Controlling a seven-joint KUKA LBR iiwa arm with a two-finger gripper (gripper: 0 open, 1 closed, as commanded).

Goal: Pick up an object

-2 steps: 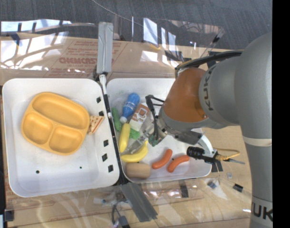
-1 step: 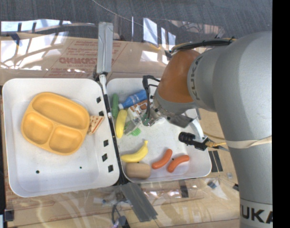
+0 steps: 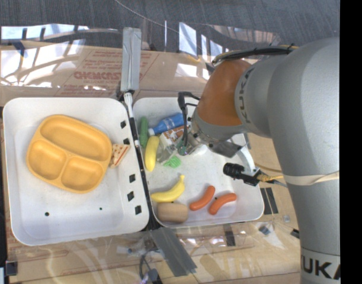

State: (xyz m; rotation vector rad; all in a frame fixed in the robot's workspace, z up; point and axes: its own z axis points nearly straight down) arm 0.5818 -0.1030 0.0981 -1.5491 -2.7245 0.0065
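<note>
**Arm low over the right bin, its grip hidden**

Here the grey arm (image 3: 293,117) covers much of the right side, its orange band bent down over the right bin (image 3: 252,209). The gripper (image 3: 186,142) sits low among the clutter at that bin's far left corner, and whether it is open, closed or holding anything cannot be told, since the wrist hides it. The left bin (image 3: 26,218) bears a yellow divided plate (image 3: 68,152) with a cracker (image 3: 119,154) touching its right edge. In the right bin lie a blue bottle (image 3: 167,123), partly hidden by the wrist, a green piece (image 3: 143,131), a corn cob (image 3: 151,152), a banana (image 3: 170,192), a brown potato (image 3: 172,212) and two orange sausages (image 3: 213,200). A small green scrap (image 3: 172,162) lies just beside the gripper.
</note>
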